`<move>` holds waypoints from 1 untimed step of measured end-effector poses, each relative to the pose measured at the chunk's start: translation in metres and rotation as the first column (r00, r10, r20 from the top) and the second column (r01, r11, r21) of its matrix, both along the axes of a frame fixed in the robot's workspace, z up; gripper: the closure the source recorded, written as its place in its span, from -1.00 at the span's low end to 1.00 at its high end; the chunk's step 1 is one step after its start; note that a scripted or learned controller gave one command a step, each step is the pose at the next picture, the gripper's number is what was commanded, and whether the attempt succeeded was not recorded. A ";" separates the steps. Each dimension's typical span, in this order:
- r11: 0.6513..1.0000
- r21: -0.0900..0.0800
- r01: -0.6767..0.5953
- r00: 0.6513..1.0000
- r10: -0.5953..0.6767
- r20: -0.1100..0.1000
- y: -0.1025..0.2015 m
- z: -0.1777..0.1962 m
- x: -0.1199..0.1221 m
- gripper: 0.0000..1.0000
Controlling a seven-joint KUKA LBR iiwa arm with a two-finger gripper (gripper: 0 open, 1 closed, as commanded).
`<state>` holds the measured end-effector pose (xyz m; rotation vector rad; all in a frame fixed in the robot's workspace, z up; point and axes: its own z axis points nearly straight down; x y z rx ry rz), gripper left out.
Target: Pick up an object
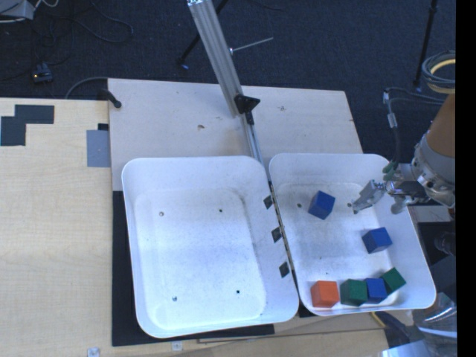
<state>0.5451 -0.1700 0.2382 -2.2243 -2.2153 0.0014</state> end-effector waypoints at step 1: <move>1.000 0.002 -0.007 1.000 0.007 -0.007 0.031 -0.111 0.039 -1.00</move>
